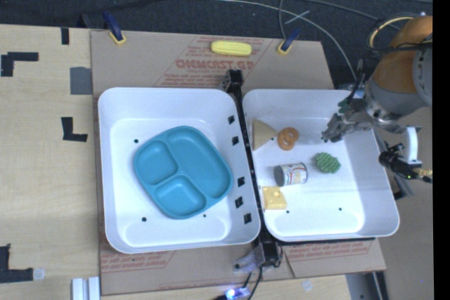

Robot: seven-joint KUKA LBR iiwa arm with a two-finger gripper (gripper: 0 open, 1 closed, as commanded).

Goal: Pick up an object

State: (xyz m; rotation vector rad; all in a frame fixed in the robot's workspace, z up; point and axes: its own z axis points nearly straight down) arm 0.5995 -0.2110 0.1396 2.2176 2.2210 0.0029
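1. Objects for picking lie in the right bin (365, 218), the white tray that sits touching the left bin (112, 151) along a dark divider (242, 151).
2. Green bumpy object (326, 163), perhaps a toy vegetable, lies toward three o'clock of the right bin's floor, just below the gripper (332, 134) and apart from it.
3. A small can (291, 174) with a pale label lies on its side near the bin's middle, at nine o'clock from the green object.
4. A brown round piece (287, 138), like a small doughnut or pretzel, rests at twelve o'clock from the can, and a tan wedge (263, 133) lies just beside it at nine o'clock, near the divider.
5. A yellow square block (274, 198) sits at seven o'clock from the can, close to the divider.
6. The gripper hangs over the right bin's upper right part, at about two o'clock of the bin; its dark fingers point down and left, nothing shows between them, and I cannot tell how wide they stand.
7. The arm (401, 81), grey with an orange band, enters from three o'clock.
8. A blue divided plate (183, 171) lies in the left bin.
9. A yellow corn cob (230, 48) rests on the cardboard sheet (162, 60) at twelve o'clock, outside both bins.
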